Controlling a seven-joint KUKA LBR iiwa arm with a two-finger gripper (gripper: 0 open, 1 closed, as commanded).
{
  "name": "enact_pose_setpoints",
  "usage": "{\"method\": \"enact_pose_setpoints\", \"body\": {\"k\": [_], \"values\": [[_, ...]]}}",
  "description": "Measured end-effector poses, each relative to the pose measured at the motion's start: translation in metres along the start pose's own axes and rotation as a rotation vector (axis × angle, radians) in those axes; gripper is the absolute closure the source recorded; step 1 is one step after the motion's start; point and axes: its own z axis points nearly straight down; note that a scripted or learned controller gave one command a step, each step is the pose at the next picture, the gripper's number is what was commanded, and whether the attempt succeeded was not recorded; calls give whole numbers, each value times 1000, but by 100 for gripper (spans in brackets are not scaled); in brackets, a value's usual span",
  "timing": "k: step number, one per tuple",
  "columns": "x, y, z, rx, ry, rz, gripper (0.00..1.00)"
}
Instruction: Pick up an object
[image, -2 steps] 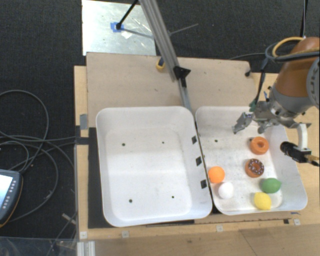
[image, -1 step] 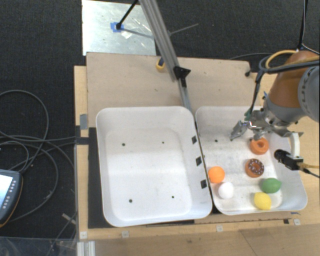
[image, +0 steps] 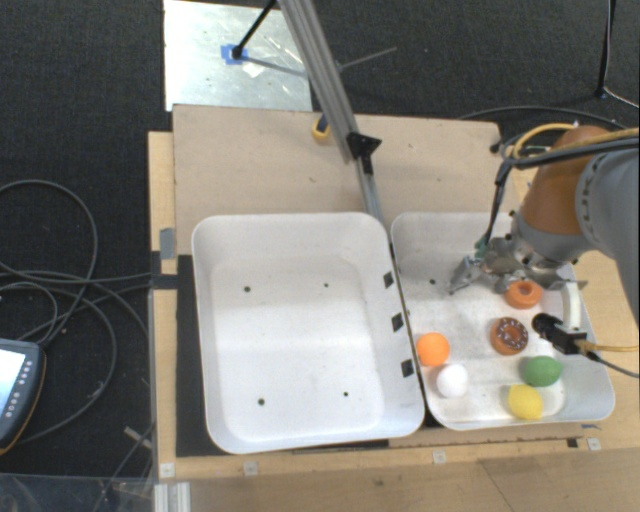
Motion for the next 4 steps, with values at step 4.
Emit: {"method": "enact_pose_setpoints", "body": {"k": [4], "values": [[4,2,-171,-11,-3,-5,100]]}}
